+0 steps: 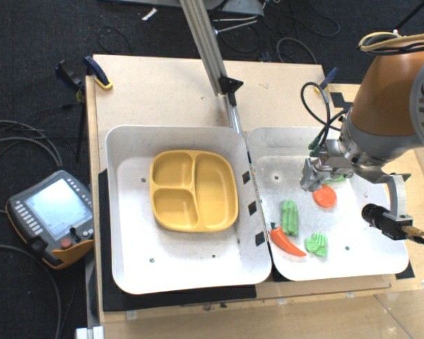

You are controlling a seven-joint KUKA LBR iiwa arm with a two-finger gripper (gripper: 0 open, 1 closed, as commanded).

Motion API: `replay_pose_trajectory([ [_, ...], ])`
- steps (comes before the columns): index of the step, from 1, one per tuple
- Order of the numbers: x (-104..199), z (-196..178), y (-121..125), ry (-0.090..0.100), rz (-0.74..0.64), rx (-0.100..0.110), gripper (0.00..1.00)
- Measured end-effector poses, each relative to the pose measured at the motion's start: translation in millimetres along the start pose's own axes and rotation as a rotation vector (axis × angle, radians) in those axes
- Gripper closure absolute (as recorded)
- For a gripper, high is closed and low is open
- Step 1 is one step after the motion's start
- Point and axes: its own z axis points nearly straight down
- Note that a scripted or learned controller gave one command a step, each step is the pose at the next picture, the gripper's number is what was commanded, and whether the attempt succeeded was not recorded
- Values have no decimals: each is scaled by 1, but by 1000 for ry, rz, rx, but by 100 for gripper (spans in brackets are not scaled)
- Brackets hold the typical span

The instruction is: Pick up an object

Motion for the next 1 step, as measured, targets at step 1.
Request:
replay_pose_trajectory([
  [1, 55, 13, 25, 0, -1, -2, 100],
])
